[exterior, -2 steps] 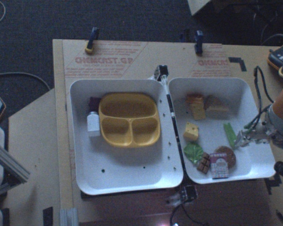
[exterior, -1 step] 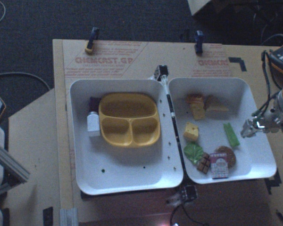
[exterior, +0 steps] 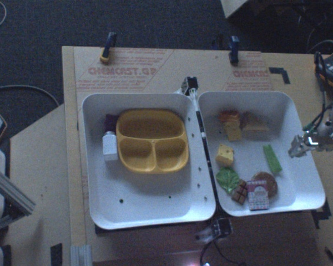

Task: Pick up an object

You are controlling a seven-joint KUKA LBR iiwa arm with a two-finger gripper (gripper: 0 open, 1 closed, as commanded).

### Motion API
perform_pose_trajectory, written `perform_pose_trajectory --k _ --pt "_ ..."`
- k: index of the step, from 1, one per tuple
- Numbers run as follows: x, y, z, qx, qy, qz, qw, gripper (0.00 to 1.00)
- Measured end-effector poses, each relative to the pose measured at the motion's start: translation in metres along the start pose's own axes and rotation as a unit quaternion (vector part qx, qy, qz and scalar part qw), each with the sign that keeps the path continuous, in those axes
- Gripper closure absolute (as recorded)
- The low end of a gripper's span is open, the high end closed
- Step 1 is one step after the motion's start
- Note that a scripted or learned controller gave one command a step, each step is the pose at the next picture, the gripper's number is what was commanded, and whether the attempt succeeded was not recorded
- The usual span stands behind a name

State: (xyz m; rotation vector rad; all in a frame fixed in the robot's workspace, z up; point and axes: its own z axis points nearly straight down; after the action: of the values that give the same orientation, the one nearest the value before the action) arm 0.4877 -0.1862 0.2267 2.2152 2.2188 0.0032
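The gripper (exterior: pixel 301 147) hangs at the right rim of the right bin (exterior: pixel 309 173), pale and metallic, low over the wall; the picture is too dim and small to tell whether it is spread or closed, and nothing shows in its grasp. Every candidate object lies to its left, inside that bin. Nearest is the green stick (exterior: pixel 272 158), a slim, flat-sided bar whose long axis runs roughly up and down the view with a slight tilt, so a grasp would probably best close across its narrow width. Further left and lower lies the round brown cookie (exterior: pixel 266 183), partly under a pink-and-white packet (exterior: pixel 258 197), which touches a small chocolate block (exterior: pixel 240 193); just beside that is a crinkled green leaf piece (exterior: pixel 227 178). Above these sits a yellow cheese wedge (exterior: pixel 225 155), and near the far wall a tight cluster of red, yellow and tan blocks (exterior: pixel 240 124), pressed together and likely harder to single out. All look like smooth plastic toy food. Beyond the dividing rims, the left bin (exterior: pixel 97 204) holds a glossy yellow divided tray (exterior: pixel 152 140), a small white bottle (exterior: pixel 110 145) touching its left edge, and a dark item behind the bottle. Both bins rest on a brown cardboard-covered surface (exterior: pixel 72 121).
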Motion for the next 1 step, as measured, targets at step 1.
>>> perform_pose_trajectory --k 1 --pt "0.0399 0.0353 -0.0054 0.000 0.001 -0.002 1.0000 1.00"
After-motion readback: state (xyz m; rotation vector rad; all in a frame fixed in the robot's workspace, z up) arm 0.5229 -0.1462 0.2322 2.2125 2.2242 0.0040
